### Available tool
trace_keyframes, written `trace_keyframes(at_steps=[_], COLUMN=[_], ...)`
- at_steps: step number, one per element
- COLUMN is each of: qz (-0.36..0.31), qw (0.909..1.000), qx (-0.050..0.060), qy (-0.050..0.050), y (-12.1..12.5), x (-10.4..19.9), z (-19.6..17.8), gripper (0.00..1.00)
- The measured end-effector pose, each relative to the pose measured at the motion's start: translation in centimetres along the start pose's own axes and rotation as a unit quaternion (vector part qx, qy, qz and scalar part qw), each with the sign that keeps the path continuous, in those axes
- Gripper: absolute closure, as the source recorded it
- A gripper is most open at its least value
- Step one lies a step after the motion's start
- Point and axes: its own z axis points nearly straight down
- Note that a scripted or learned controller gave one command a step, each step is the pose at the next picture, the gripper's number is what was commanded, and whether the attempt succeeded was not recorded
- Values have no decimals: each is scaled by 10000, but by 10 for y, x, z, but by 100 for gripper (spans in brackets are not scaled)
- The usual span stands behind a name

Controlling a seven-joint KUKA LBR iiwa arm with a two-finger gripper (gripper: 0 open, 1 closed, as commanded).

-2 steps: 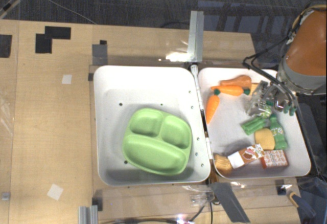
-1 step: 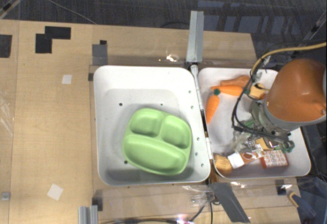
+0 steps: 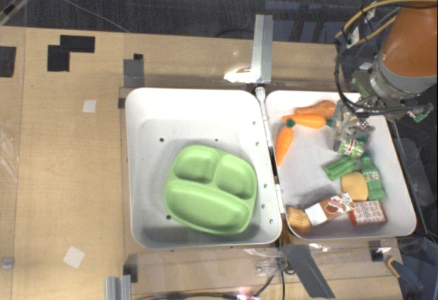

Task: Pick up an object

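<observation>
Your claw [image 3: 350, 133] hangs low in the right bin [image 3: 404, 223], its tips at a small can [image 3: 352, 148] beside the green piece [image 3: 340, 168]; whether they grip it or how wide, you cannot tell.

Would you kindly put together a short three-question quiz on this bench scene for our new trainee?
1. True or false: the green divided plate lies in the left bin.
2. Which bin is the gripper over? A) the left bin B) the right bin C) neither, it hangs over bare bench.
3. Fill in the missing word: the carrot next to the divider between the bins has a green top and an ______ body.

Key: 1 true. 2 B, it hangs over the upper part of the right bin, above the cluttered toy food. 3 orange.
</observation>
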Motion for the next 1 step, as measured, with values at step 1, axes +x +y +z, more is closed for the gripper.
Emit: trace_keyframes(at_steps=[1], qz=[-335], qw=[9994], qx=[-34], qy=[37], y=[-50], x=[63], z=[70], gripper=[100])
